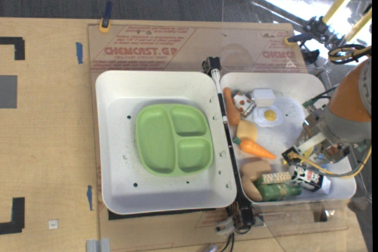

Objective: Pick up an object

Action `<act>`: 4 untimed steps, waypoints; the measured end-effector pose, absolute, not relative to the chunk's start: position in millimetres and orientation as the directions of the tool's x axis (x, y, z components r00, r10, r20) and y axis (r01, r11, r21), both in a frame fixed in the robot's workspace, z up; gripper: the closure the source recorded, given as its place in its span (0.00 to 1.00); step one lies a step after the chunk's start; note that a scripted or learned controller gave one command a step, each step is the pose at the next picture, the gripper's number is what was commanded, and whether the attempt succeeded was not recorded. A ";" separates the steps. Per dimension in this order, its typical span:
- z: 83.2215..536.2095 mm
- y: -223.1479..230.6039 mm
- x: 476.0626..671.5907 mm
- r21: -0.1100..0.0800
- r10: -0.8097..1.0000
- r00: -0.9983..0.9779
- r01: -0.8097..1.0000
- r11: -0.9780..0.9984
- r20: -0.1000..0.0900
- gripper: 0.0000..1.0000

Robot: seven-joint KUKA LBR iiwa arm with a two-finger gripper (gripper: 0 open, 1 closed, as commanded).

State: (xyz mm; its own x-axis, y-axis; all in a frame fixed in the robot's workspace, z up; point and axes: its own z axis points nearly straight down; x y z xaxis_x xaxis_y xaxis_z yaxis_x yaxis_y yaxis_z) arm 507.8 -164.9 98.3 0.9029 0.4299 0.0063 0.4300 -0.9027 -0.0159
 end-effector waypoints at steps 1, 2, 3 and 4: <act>96.5 -170.3 504.8 -0.011 0.423 0.906 0.423 -0.906 -0.001 0.00; 88.4 -189.8 588.0 -0.019 0.409 0.912 0.409 -0.912 0.003 0.00; 88.9 -173.7 539.8 -0.001 0.399 0.917 0.399 -0.917 0.003 0.00; 88.4 -197.4 620.7 -0.024 0.495 0.869 0.495 -0.868 0.013 0.00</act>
State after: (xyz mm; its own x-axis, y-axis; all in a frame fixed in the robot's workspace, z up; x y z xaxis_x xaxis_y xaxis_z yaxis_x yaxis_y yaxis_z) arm 620.7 -197.4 88.4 0.8688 0.4950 0.0131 0.4951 -0.8685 -0.0243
